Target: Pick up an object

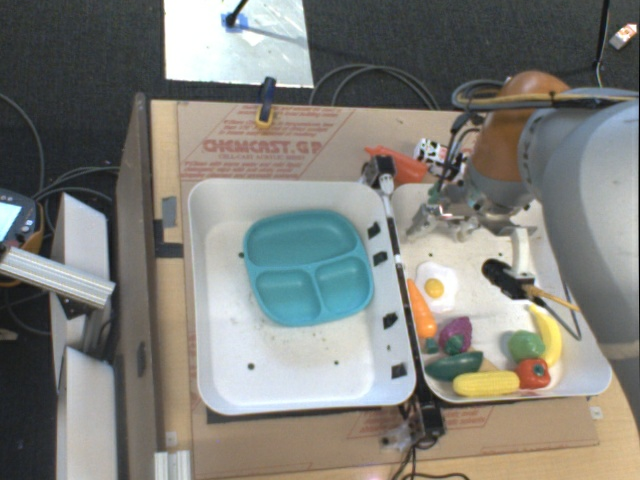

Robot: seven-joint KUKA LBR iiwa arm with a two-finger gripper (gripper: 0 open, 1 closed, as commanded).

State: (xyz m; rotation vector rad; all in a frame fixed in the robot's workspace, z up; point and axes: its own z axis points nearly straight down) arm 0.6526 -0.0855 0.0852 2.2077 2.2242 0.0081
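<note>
Where toys crowd the right bin near edge, bare floor behind.

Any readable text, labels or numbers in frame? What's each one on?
"CHEMCAST GP", red print on the brown cardboard sheet under the bins.
Smaller red lines above and below it: too small to read.
Black-and-white tag near the arm: blurred, unreadable.

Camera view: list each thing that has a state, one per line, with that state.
Blue divided plate: flat in the left bin, nothing in its compartments.
Fried egg: flat, yolk up, in the right bin.
Carrot: lying along the right bin's left wall.
Corn: lying on its side.
Banana: lying by the right wall.
Gripper: low over the right bin's far end, holding nothing visible.
</note>
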